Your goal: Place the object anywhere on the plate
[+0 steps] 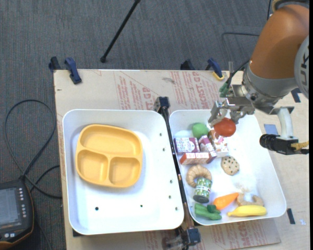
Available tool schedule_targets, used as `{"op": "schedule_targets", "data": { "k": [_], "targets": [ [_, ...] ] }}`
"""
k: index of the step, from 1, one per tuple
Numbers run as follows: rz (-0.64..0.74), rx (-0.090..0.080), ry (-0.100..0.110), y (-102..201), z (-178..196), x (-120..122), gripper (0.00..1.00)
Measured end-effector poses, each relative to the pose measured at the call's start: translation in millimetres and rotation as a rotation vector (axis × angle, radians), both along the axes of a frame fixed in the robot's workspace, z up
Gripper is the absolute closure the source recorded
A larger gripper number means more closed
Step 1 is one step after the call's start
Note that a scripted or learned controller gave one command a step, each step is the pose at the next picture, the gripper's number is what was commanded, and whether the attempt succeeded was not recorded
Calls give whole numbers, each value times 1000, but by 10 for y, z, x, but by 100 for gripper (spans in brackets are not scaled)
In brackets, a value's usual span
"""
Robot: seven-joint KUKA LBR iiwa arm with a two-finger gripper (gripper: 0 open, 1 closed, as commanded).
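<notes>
Banana [247, 210] nearest, at right bin's [274, 173] 5 o'clock.
Gripper [223, 120] over red tomato [225, 127] at 12; grip unclear. Confirm hold, then carry to yellow plate [109, 155].

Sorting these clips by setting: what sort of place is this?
Likely a robotics lab: clamps pin a plywood bench, toy food such as a banana fills one bin, and a tripod leg stands on carpet.

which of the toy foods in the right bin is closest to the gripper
The red tomato, right beneath the gripper at the bin's far side. The green pepper sits further left, and the cookie, carrot and banana lie nearer the camera.
</notes>
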State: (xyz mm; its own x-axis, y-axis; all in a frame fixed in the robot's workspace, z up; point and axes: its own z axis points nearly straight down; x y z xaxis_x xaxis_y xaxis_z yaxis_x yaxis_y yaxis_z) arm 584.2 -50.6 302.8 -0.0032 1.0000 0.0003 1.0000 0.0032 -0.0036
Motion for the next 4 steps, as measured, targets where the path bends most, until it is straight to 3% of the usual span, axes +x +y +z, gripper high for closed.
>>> {"op": "schedule_targets", "data": {
  "k": [1,2,3,4],
  "targets": [
    [-1,0,3,569,-752,-595,100],
    [-2,0,1,563,-747,-591,0],
    [-2,0,5,561,-662,-586,100],
    [2,-1,-5,1197,682,-138,100]
  ]
}}
